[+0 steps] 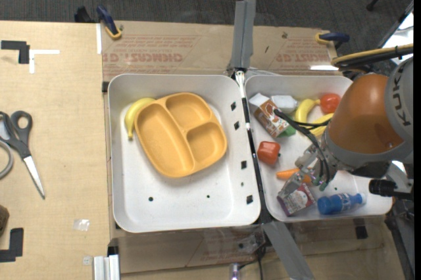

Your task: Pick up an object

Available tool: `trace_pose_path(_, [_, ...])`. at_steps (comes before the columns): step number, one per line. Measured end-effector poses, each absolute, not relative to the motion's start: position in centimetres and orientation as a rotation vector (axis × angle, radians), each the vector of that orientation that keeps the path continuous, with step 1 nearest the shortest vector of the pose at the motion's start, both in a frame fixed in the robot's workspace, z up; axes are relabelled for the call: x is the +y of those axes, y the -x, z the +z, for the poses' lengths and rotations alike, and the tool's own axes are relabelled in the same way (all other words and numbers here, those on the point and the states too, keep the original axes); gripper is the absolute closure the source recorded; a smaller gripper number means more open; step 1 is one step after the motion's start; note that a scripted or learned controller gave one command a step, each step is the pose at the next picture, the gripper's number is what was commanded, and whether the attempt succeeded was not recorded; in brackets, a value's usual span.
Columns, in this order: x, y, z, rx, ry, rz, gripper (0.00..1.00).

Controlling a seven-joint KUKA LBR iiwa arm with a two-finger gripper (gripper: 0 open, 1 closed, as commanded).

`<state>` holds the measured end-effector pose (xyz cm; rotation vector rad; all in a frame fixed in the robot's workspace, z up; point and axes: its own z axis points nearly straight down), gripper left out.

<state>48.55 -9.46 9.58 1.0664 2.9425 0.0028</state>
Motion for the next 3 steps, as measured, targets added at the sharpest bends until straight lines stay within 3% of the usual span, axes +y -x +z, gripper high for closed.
trace_pose_path(1, [-9.6,-49.3,9.5,2.921,-1.152,0.003,0.00])
trace_pose_path(2, [-9.7,-51.2,9.3,2.920,-1.152,0.001,0.00])
trace_pose_path(3, [-9.8,-51.2,10.1,2.920,-1.148,0.000,1.00])
